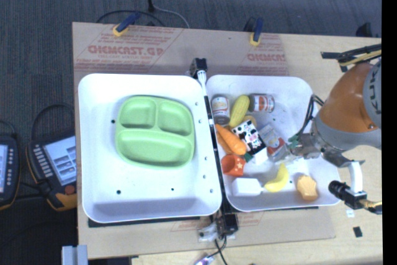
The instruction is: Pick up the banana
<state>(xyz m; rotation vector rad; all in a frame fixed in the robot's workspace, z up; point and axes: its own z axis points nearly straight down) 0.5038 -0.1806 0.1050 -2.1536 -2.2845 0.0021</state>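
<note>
Camera view: banana (278, 178) lying in right bin (298, 85), lower middle, between white block (245, 185) and orange lump (306, 187). Long axis slanted, lower left to upper right. Claw (296, 147) just above and right of banana, near its upper tip, apart from it. Open or closed: cannot tell. Green tray (155, 131) in left bin (93, 152).

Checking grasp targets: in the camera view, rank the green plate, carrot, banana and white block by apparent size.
1. green plate
2. carrot
3. banana and white block: they look about alike, so I leave them unranked.
</note>
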